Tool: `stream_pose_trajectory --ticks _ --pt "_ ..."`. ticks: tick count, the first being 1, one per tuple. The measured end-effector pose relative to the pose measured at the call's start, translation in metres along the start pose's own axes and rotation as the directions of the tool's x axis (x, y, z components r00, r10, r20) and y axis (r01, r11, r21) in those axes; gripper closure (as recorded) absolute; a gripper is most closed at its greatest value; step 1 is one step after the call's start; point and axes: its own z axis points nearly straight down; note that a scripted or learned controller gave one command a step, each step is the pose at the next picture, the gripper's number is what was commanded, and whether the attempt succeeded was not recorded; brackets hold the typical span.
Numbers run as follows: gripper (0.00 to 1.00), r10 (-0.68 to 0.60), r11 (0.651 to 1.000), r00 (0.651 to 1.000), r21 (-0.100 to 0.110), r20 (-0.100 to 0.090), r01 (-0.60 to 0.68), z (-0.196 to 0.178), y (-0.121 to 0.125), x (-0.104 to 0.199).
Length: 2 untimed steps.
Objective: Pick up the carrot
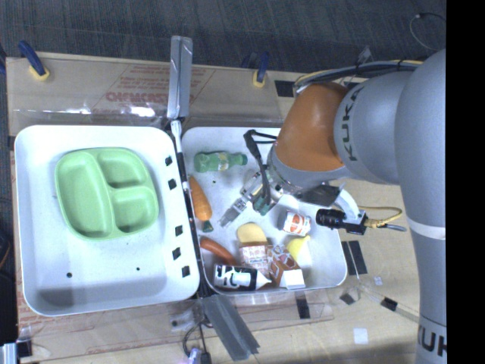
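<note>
The carrot (200, 201) is orange and lies lengthwise along the left wall of the right bin (330, 273), beside the divider. My gripper (241, 206) hangs low over the middle of that bin, a short way right of the carrot and apart from it. Its tip points down and to the left. The grey arm with its orange band (309, 131) reaches in from the right and covers the bin's upper right part.
In the right bin are a green bottle (220, 160) at the back, a red sausage (217, 249), a yellow block (251, 233), a small red-and-white cup (296, 223), and several packets at the front. The left bin holds a green divided plate (106, 192).
</note>
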Motion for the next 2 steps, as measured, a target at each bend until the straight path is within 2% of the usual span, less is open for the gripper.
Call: stream_pose_trajectory --ticks 1,2 --pt "0.0 0.007 1.0 1.0 -0.001 0.002 -0.007 0.037 0.011 -0.001" --pt "1.0 0.002 1.0 1.0 -0.001 0.002 -0.002 0.027 0.012 -0.001"
